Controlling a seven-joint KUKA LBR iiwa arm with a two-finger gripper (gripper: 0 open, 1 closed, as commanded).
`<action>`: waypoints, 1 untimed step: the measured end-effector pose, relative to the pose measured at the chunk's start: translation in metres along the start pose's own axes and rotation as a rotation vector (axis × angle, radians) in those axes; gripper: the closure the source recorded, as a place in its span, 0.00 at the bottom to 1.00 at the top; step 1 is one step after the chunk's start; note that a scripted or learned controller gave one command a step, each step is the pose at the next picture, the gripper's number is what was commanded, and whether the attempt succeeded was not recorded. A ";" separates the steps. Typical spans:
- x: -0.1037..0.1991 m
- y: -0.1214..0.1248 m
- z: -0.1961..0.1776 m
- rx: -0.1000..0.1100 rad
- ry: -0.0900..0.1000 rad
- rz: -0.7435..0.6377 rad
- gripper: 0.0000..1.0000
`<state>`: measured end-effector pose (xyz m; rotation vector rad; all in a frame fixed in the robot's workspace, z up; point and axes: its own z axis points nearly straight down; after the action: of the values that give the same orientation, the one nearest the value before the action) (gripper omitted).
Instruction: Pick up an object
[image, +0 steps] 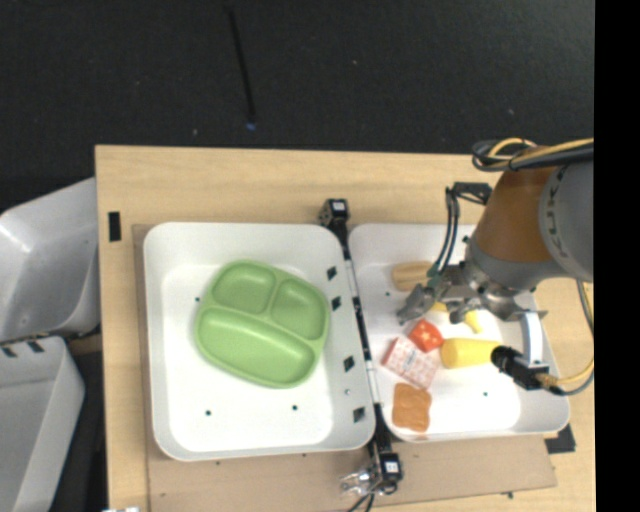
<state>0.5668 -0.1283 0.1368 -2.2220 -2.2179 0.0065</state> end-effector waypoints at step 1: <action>0.000 0.002 -0.015 -0.008 0.001 0.004 1.00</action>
<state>0.5689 -0.1283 0.1514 -2.2294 -2.2173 -0.0032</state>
